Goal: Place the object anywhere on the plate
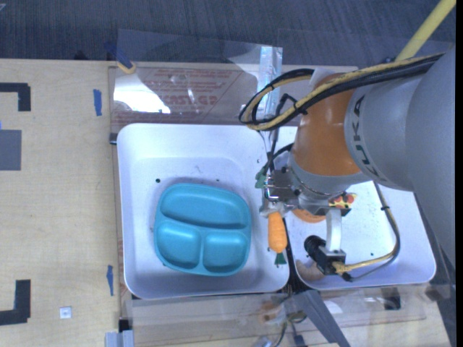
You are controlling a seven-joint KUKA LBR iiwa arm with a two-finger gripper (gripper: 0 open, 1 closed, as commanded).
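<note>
A blue plate (pixel 202 228) with three compartments lies in the left bin (pixel 137 165), toward its front. A small orange toy carrot (pixel 276 234) with a green tip hangs upright over the ridge between the two bins, just right of the plate's edge. My gripper (pixel 275 212) is directly above it, shut on the carrot's upper end. The grey arm with its orange band (pixel 325 143) covers most of the right bin.
The right bin (pixel 405 266) holds a small orange and yellow item (pixel 346 202) half under the wrist and a brownish item (pixel 307 269) by its front left corner. Black and yellow cables (pixel 289 96) loop off the arm. A clear plastic sheet (pixel 188 89) lies behind the left bin.
</note>
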